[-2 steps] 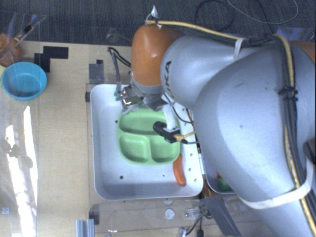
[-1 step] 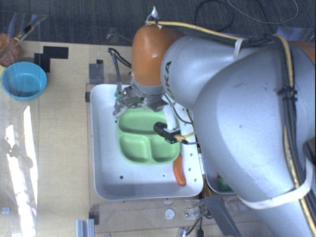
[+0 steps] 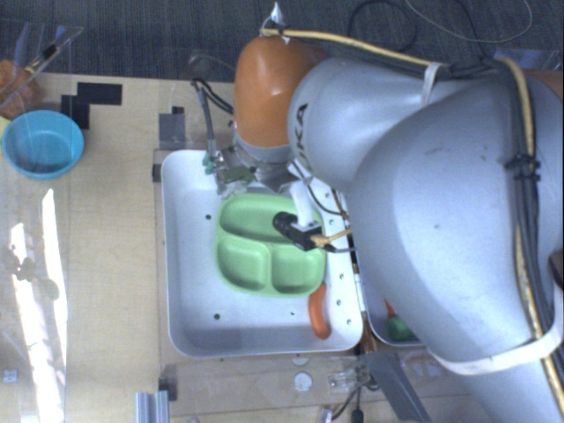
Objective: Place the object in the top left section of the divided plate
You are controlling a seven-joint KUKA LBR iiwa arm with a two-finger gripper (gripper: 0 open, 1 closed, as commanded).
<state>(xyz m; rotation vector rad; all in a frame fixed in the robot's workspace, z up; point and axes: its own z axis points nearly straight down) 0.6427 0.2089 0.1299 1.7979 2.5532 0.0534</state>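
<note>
the big grey arm (image 3: 441, 192) covers nearly all of the right bin (image 3: 388, 335), so just a green bit (image 3: 401, 329) peeks out at its near edge. the left bin (image 3: 189, 263) carries one green divided plate (image 3: 264, 254) near its far right corner, partly under the wrist. the gripper (image 3: 231, 173) sits at the bin's far edge, can't tell its state. one orange object (image 3: 318, 314) lies off the plate, by the bin's near right corner.
</note>
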